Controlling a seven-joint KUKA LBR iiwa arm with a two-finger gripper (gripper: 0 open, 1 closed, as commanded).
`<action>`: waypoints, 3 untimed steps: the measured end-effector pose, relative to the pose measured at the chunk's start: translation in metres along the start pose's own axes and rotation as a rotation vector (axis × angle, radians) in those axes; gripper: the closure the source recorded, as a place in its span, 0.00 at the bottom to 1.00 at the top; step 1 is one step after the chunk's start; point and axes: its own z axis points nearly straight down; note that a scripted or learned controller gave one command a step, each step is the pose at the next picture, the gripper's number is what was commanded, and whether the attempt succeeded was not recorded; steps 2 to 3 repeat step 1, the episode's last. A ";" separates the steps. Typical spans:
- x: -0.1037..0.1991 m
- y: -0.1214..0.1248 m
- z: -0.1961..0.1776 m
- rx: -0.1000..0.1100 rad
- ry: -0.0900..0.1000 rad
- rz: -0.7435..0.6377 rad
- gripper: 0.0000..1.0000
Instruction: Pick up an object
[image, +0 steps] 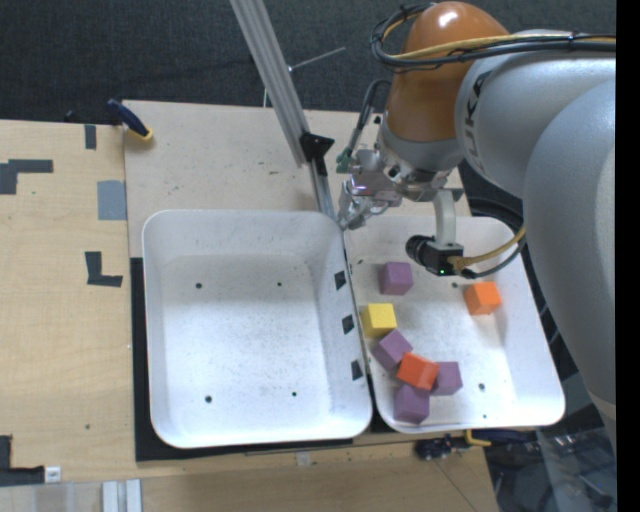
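Contents, nearest first. Right bin (520, 400), 6 o'clock corner: a tight cluster of one purple cube (411, 403), one orange-red cube (418, 372) leaning on its neighbours, a second purple cube (449, 377) touching it at 3 o'clock, and a third purple cube (392, 349) at its 11 o'clock. One yellow cube (379, 319) just beyond, close against the wall shared with the left bin (240, 330). One orange cube (483, 297) alone toward 3 o'clock; one lone purple cube (396, 277) mid-bin. Farthest: gripper (352, 212), at the right bin's 11 o'clock corner over the dividing wall, well apart from every cube; nothing shows between its fingers, and how wide they stand cannot be told. Desk (60, 300) around both bins carries tape marks. Risks, as judged: descending from this spot, the fingers would strike the rim or close on air; a grasp into the cluster may nudge neighbours or pinch two cubes; the yellow cube's closeness to the wall leaves little finger room.
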 end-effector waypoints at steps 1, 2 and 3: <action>0.053 -0.008 0.022 0.004 -0.001 0.001 1.00; 0.053 -0.008 0.022 0.004 -0.001 0.001 1.00; 0.053 -0.008 0.022 0.004 -0.001 0.001 1.00</action>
